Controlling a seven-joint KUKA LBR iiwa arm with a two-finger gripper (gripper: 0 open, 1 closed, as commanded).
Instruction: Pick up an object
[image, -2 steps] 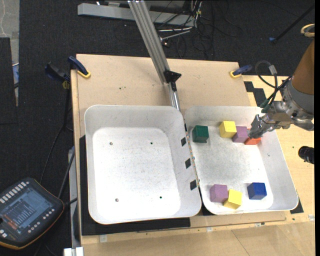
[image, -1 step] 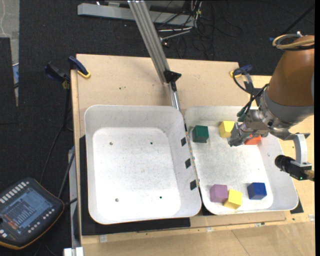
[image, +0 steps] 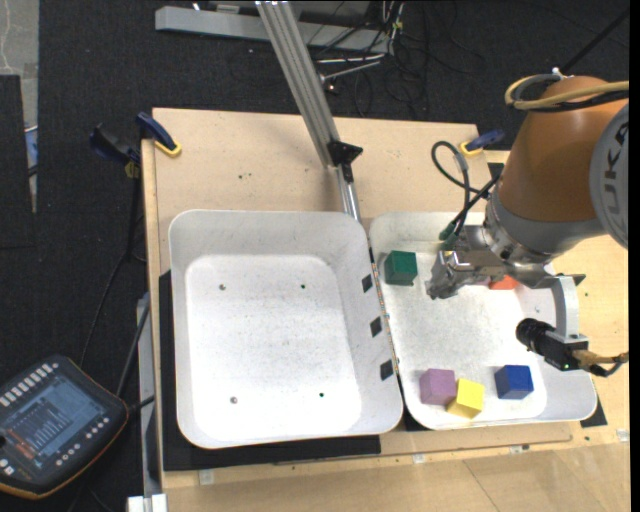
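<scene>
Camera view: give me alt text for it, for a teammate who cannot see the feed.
The gripper hangs over the right bin, beside a green cube. A purple cube, yellow cube and blue cube sit along that bin's near edge, with an orange-red object partly hidden under the arm.

The arm (image: 560, 170) covers most of an orange-red object (image: 505, 284).

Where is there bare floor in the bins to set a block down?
The left white bin is bare throughout. In the right white bin, free floor lies between green cube and purple cube; yellow cube and blue cube crowd the front.
</scene>
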